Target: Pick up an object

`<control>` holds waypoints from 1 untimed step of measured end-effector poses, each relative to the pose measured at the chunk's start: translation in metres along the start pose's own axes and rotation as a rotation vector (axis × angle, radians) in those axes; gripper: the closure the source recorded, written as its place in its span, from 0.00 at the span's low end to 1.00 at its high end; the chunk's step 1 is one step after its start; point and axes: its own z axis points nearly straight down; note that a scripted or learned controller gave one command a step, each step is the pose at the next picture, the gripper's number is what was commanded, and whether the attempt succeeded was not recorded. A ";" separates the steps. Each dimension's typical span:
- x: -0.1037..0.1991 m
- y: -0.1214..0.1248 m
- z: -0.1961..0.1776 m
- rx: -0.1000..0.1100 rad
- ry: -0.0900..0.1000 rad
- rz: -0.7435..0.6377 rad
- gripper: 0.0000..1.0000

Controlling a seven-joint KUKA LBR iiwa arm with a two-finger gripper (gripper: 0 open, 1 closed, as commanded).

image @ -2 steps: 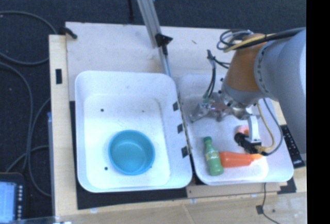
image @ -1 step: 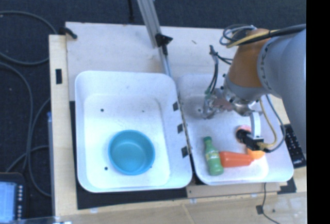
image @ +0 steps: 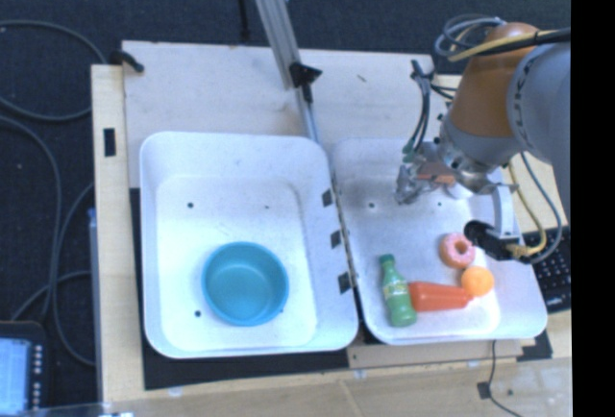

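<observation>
The arm [image: 509, 98] rises nearest the camera, at the right of the frame: a grey body with an orange band above the wrist, cables looping over its top. Its gripper [image: 415, 183] hangs over the upper middle of the right bin [image: 370, 165], above bare white floor. The tips look small and dark from this slant, and whether they are spread or closed cannot be told. Nothing shows between them, and the gripper is apart from every object in the bin.

Four objects lie in the right bin, all in its lower half. One green bottle [image: 395, 291] lies near the lower left, its cap pointing toward the top of the frame. One orange carrot [image: 440, 296] lies just beside the bottle, on its right, stretching across toward the bin's lower right. One orange ball [image: 477, 281] sits at the carrot's right end, touching or nearly touching it. One pink doughnut [image: 456, 250] lies just above the ball, toward the bin's right side.

The left bin [image: 173, 165] holds one thing: a blue bowl [image: 245, 283], upright, in its lower middle.

Two white bins in all, side by side on the pale bench [image: 211, 84]. A metal rail [image: 274, 12] slants down from the top of the frame to the gap between the bins.
</observation>
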 end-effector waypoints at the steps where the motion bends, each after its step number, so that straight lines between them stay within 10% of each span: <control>1: 0.007 0.007 -0.063 -0.002 0.001 -0.009 1.00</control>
